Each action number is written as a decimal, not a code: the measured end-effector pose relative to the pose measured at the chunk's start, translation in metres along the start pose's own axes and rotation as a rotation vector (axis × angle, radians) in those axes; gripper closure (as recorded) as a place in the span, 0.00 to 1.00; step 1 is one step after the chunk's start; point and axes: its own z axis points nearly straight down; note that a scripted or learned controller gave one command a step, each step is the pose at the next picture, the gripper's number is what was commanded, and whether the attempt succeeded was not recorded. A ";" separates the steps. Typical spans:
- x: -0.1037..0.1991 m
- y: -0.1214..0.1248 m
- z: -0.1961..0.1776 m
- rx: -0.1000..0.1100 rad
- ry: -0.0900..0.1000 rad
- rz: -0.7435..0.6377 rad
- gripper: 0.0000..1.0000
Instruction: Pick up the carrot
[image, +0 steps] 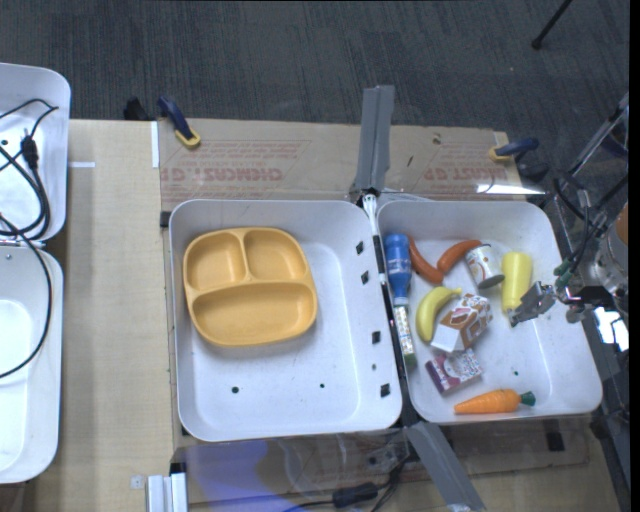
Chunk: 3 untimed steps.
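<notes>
Gripper (530, 305) sits low at the right side of the right bin (570, 385), arm coming in over the rim. Can't tell from here how the jaws stand, too small and cluttered; nothing visible between them.

Carrot (492, 402) lies flat along the bin's front wall, toward the viewer from the jaws and a little left, green top pointing right. Apart from the jaws, not touched yet.

Risks as I see them:
- Carrot is just beside the front wall. A finger landing on the wall side could hit the rim or push the carrot instead of straddling it.
- It's long and lying sideways; jaws closing along its length rather than across would likely slip off.
- Snack packet (455, 370) sits near the carrot's tip, left of the jaws. A sloppy descent could catch it instead.
- Yellow pepper (516, 278) is just beside the jaws on the far side; easy to nudge while repositioning.

Rest of the right bin, all left of the jaws: banana (432, 310), small carton (466, 322), can (482, 266), red chili (445, 260), blue bottle (398, 262) against the divider. Crowded.

Left bin (270, 400), well away to the left of the jaws, holds a yellow divided plate (250, 285), nothing on it.
</notes>
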 end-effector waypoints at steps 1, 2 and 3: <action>-0.019 -0.005 0.130 -0.002 0.001 -0.432 0.00; 0.009 -0.005 0.134 -0.002 0.001 -0.813 0.00; -0.039 0.000 0.123 -0.017 -0.010 -1.286 0.00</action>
